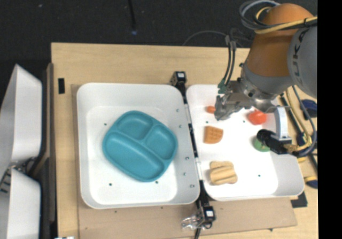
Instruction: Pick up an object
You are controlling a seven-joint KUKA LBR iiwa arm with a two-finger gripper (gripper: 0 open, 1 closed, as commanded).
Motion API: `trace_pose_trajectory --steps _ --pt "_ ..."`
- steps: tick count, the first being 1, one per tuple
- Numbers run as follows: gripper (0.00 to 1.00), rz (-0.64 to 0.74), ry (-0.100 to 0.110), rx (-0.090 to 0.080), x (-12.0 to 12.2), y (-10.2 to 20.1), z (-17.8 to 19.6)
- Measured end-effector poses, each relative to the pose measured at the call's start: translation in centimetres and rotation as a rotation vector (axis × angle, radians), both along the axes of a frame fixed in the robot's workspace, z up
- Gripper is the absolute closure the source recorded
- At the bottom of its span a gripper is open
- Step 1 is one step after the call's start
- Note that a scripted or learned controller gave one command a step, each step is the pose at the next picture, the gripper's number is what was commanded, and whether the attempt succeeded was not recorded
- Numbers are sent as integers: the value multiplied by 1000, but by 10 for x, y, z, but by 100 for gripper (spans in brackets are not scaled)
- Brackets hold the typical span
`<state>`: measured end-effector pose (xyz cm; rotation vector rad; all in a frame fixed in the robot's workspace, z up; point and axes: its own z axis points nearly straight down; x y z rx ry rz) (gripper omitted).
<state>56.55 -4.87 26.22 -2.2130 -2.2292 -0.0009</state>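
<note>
showing "ku" lettering, arm [278, 56] lowers gripper [223, 109], grip state unclear, near waffle [213, 135].

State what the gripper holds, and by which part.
It cannot be told. The gripper hangs low over the right bin, above the waffle; no object shows between its fingers.

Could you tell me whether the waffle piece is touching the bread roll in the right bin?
Apart. The camera view shows bare white bin floor between the waffle piece and the bread roll.
</note>
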Motion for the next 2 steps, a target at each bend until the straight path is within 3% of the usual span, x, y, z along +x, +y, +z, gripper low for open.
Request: trace_pose_trajectory --steps 2 --pt "100 2 -1 1 6 114 -3"
